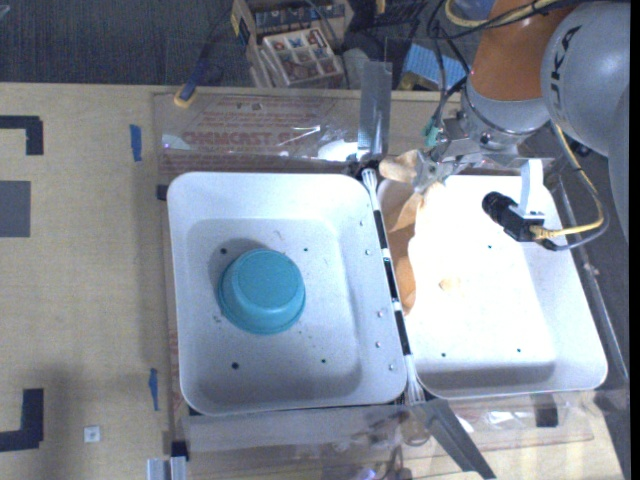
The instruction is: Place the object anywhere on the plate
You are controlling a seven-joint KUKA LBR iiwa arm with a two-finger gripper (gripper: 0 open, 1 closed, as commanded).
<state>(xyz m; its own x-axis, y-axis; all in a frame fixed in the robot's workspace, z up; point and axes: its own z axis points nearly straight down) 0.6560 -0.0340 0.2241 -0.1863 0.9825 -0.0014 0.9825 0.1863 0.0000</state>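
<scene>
The gripper [432, 168] hangs over the far left corner of the right bin [560, 368], just beside a tan object [398, 168]; if it is spread or closed, I cannot tell. It should grasp firmly before crossing to the blue plate [262, 290] in the left bin [200, 208].

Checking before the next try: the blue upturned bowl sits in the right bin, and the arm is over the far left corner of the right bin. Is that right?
Not quite. The camera view shows the blue upturned bowl in the left bin, not the right one. The rest stands: the arm's gripper is over the far left corner of the right bin.
</scene>
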